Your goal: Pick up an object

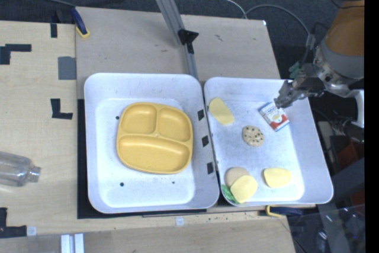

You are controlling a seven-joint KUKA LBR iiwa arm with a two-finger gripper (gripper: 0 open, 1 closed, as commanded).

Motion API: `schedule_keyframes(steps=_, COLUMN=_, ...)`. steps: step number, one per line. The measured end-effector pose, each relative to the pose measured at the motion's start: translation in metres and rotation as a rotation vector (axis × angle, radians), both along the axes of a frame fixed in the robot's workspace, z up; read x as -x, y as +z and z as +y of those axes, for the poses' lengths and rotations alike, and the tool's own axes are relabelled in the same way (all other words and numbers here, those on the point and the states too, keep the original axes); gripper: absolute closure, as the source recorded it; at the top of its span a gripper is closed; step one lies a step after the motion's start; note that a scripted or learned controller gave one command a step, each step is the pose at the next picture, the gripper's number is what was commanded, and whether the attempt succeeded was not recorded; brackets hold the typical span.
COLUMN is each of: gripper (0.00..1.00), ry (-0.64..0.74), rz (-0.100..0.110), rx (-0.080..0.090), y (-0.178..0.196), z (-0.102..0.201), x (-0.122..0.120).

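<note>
The gripper [286, 95] hovers at the right bin's [308, 145] two o'clock corner, just above a small red-and-white packet [274, 116]. I cannot tell its state. The packet lies flat on the bin floor, so nothing looks lifted yet. Descent, grasp and lift remain. A cookie [253, 135] sits near the packet, toward seven o'clock.

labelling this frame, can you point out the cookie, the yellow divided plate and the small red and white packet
cookie [253, 136], camera view, middle of its speckled top
yellow divided plate [155, 138], camera view, ridge between its upper and lower compartments
red and white packet [275, 117], camera view, middle of its face
</note>
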State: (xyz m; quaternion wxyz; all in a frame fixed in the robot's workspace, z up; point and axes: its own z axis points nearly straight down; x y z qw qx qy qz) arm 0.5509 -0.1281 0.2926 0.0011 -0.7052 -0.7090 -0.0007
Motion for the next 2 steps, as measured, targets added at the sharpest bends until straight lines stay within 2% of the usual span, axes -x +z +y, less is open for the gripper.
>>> schedule_keyframes(steps=1, gripper=1.00, ry=-0.005, rz=0.009, rx=0.001, y=-0.074, z=0.018, x=0.018)
schedule_keyframes(steps=2, gripper=1.00, ry=-0.006, rz=0.011, rx=0.000, y=-0.187, z=0.011, x=0.062)
